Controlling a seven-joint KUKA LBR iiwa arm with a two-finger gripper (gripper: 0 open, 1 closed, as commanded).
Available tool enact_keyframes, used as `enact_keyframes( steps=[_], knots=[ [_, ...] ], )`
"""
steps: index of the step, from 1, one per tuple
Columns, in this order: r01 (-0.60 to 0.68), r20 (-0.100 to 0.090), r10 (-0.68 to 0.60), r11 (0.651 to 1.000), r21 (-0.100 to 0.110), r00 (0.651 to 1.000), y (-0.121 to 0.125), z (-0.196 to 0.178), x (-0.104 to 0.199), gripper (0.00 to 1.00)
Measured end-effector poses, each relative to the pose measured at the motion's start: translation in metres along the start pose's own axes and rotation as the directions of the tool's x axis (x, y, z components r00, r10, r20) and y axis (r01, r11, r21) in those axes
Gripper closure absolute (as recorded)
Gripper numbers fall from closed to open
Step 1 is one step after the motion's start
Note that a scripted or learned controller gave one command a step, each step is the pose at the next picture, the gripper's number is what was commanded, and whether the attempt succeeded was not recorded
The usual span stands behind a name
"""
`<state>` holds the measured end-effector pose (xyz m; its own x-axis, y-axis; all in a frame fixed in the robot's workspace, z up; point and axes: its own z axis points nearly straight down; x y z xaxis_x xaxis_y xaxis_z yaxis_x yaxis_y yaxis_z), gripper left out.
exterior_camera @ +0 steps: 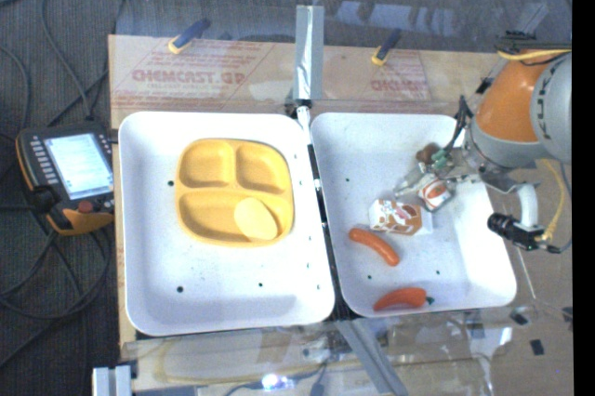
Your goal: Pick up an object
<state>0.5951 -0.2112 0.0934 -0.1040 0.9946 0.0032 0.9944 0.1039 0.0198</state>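
The right bin [367, 152] holds several small items. A red and white packet [398, 216] lies near its middle, and a smaller red and white piece [435, 192] sits just right of it. An orange sausage [374, 245] lies below the packet, and a red pepper [402, 298] with a green stem rests by the front rim. My gripper [433, 162] hangs low over the bin's right part, directly above the smaller piece. Its tip is dark and cluttered, and I see nothing clearly held in it.
In the left bin [139, 227] sits a yellow divided tray [232, 185] with a pale yellow disc [256, 217] in its front compartment. A metal divider post [307, 50] stands between the bins at the back. A teach pendant [70, 166] lies left of the bench.
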Motion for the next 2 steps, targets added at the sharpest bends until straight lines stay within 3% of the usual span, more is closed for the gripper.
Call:
enact_keyframes(
  steps=[1,2],
  knots=[
    [-0.002,0.008,0.002,1.000,0.001,1.000,-0.001,-0.008,-0.003,1.00],
    [-0.007,0.004,0.007,1.000,0.020,1.000,0.011,-0.112,0.050,1.00]
  ],
)
